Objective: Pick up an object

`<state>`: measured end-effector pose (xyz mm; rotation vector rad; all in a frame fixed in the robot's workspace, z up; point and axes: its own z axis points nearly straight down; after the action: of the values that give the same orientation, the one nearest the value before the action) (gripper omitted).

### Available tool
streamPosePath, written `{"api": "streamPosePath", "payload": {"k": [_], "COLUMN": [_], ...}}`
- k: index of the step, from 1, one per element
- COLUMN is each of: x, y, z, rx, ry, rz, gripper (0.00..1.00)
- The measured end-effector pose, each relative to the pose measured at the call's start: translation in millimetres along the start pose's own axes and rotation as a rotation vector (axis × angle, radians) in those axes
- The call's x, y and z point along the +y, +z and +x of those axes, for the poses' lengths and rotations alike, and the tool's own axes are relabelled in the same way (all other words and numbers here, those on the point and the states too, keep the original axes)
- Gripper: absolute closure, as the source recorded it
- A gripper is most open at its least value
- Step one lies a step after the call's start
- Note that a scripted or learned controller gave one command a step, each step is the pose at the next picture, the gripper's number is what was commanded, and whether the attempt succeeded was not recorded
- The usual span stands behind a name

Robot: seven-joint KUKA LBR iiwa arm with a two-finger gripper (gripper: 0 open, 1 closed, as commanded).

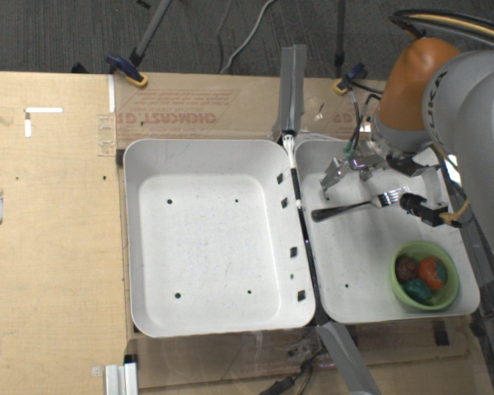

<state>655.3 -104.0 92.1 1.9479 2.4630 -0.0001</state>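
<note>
Wooden bench [49, 245], grey carpet floor [66, 15], cables [255, 23]
</note>
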Motion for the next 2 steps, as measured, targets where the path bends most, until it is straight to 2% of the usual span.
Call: {"api": "streamPosePath", "payload": {"k": [1,2], "x": [-66.6,-5.7], "y": [0.2,-0.1], "z": [6.6,-10.6], "rx": [0.001,-0.001], "ry": [0.019,0.015], "rz": [0.002,0.000], "gripper": [0.00,0.00]}}
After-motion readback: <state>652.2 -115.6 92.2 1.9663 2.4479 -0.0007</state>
